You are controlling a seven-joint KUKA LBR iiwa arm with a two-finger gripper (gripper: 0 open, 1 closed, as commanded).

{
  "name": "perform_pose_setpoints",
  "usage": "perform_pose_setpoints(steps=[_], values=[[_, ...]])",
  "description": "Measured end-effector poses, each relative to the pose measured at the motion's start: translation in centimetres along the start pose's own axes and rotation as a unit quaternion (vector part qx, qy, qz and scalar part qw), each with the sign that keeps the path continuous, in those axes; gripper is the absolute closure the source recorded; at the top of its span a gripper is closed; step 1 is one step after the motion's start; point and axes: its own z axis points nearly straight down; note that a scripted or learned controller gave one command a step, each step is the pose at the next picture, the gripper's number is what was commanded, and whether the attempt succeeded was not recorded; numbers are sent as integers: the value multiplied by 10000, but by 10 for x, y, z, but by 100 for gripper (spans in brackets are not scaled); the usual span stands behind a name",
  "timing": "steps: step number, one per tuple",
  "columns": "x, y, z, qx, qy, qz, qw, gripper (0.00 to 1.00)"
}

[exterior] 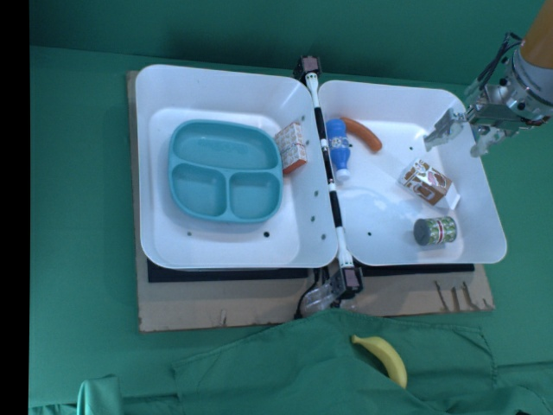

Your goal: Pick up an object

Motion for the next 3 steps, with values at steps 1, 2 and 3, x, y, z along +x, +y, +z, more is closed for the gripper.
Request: perform_pose_setpoints(steps=[1,2,3], values=[[0,0,0,0,0,0,10000,0],[-23,45,78,29,-2,3,10000,0],[-22,45,73,-3,-4,-1,10000,0]])
